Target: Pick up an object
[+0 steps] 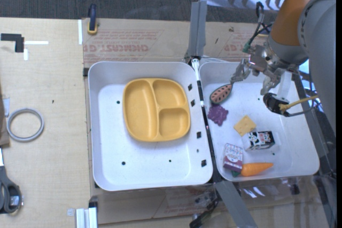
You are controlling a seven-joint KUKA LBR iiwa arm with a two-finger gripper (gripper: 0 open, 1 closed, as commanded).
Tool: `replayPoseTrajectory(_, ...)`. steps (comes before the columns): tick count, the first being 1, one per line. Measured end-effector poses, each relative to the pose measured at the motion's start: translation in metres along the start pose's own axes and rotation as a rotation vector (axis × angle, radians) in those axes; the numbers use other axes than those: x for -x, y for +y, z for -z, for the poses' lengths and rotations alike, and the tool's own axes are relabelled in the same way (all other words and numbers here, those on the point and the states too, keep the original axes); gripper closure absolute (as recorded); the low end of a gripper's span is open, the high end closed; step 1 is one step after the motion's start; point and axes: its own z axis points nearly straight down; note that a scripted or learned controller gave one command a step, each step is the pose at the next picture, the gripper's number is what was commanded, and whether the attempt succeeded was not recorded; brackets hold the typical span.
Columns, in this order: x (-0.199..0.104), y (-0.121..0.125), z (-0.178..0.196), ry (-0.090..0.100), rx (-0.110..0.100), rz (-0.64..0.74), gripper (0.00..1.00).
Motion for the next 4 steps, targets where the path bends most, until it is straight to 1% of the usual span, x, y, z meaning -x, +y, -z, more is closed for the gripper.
replayPoseTrajectory(1, 0.020, -0.043, -0.082, -0.001, -0.005, -0.539, 0.00)
replayPoseTrajectory(2, 0.001, 0.010, -0.075, 0.000, -0.002, -0.415, 0.00)
replayPoseTrajectory(3, 0.030, -0.061, -0.101, 0.000, -0.005, -0.614, 0.00)
replayPoseTrajectory(4, 0.039, 0.026, -0.062, 0.001, -0.001, -0.614, 0.00)
